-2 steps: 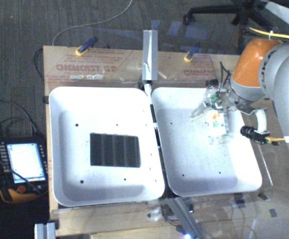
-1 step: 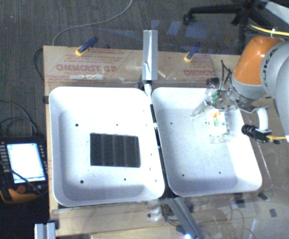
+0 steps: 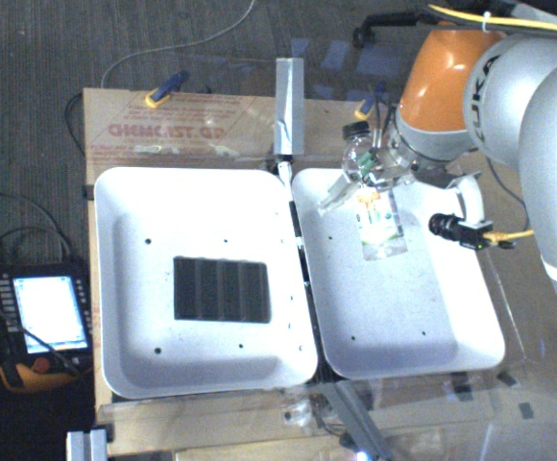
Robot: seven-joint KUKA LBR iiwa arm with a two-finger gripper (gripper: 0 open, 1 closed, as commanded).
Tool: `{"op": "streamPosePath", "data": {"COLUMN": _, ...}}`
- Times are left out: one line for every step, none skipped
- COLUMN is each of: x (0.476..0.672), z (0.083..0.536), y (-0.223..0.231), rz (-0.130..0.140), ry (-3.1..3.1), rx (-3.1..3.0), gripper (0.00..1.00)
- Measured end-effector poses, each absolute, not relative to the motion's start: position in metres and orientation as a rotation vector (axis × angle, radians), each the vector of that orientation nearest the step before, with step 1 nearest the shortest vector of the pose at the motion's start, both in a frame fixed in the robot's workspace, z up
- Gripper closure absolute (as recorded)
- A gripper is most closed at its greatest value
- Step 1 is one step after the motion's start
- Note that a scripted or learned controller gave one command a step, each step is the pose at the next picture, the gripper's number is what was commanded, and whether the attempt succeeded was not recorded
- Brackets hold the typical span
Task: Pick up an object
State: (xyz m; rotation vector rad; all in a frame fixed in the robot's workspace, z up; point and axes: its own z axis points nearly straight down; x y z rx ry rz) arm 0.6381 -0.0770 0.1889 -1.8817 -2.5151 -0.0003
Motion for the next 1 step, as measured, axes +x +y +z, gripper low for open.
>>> {"op": "streamPosePath", "data": {"x": 0.6389, "z": 0.1827, "y": -0.0344, "rz": 0.002, "ry": -2.437, "rx": -1.978, "gripper": 1.00}}
